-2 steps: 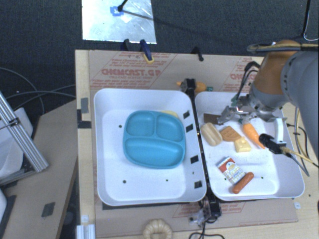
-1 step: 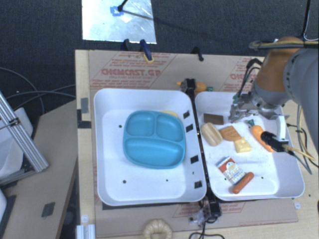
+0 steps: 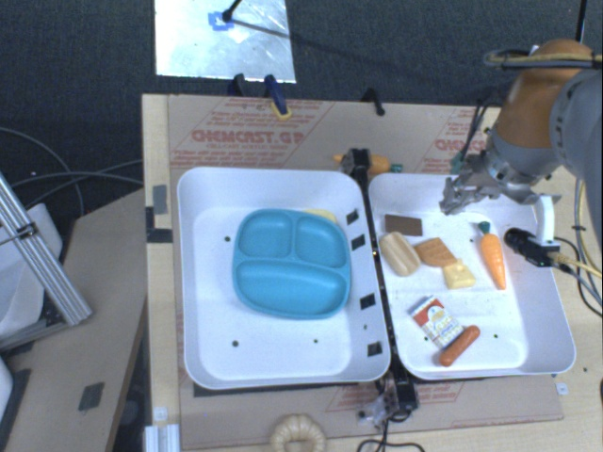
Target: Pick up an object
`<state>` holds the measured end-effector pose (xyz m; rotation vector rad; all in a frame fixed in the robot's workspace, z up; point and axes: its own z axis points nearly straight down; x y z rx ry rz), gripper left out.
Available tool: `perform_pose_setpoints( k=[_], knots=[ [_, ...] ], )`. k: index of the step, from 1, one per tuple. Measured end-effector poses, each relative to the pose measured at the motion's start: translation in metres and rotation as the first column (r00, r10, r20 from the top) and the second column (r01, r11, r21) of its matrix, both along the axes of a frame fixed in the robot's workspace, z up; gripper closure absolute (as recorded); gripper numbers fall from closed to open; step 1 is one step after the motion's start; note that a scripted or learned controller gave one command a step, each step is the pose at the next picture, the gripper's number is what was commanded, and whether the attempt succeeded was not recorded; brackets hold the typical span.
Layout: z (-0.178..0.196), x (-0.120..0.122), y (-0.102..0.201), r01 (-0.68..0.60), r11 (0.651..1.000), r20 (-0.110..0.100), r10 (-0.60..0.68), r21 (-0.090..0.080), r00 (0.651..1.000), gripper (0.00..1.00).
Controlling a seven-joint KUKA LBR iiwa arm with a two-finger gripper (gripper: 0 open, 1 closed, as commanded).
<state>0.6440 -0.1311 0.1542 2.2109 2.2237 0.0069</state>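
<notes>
The right bin [image 3: 542,347] holds several toy foods: a brown square [image 3: 403,224], a bread roll [image 3: 398,253], a toast-coloured slice [image 3: 435,250], a pale yellow cheese piece [image 3: 459,275], a carrot [image 3: 493,259], a small red and white carton [image 3: 435,320] and a sausage [image 3: 459,345]. My gripper [image 3: 458,197] hangs over the bin's far edge, above and to the right of the brown square. Nothing is visible in its grasp.
The left bin [image 3: 212,347] carries a blue divided plate [image 3: 290,263] with a yellowish thing [image 3: 323,215] peeking out behind it. An orange item [image 3: 378,165] sits behind the bins at the divider. A beige ring [image 3: 300,433] lies at the bench's front edge.
</notes>
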Motion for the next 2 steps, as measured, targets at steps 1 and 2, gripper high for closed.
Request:
perform_pose_setpoints(
  k=[1, 2],
  knots=[
    [0.0620, 0.0087, -0.0046, 0.000, 1.000, 0.002, 0.000, -0.001, 1.000, 1.00],
    [0.0714, 0.0098, -0.0045, 0.000, 1.000, -0.003, 0.000, 0.000, 1.000, 1.00]
  ],
)
